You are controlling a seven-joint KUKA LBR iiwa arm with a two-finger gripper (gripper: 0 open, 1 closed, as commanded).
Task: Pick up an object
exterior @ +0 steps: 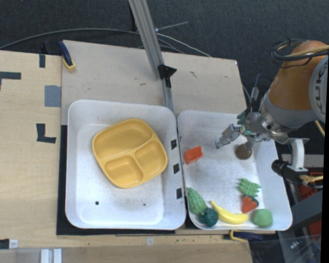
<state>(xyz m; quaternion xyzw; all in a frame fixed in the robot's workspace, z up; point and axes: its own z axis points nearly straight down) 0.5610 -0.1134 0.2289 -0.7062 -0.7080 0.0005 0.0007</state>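
Two shallow white bins sit side by side on a pale wooden bench, both with rounded corners and a smooth, slightly speckled floor. One thing lies in the left bin (79,152): a yellow plastic tray (130,152), glossy, rounded at the corners and moulded into three compartments, set at a slant to the bin walls.

Seven small toy-like pieces lie in the right bin (208,122). One orange block (193,154) with flat faces rests near the left wall, well apart from the rest. One round brownish piece (243,152) sits toward the far right, just beside the gripper. Along the near edge runs a cluster of five more: a bumpy green vegetable shape (196,200), a dark teal round piece (208,217) touching it, one smooth curved yellow banana (228,214), a red strawberry-like piece (249,204) with a ridged green leafy piece (249,187) just above it, and a smooth pale green ball (262,217) in the near right corner.

One grey arm with an orange band reaches in from the right. Its gripper (232,135) hangs over the right bin, metallic and angular; nothing shows between its fingers, and whether they stand wide or narrow I cannot tell.

One slanted grey metal rail (148,32) crosses the far side of the bench.
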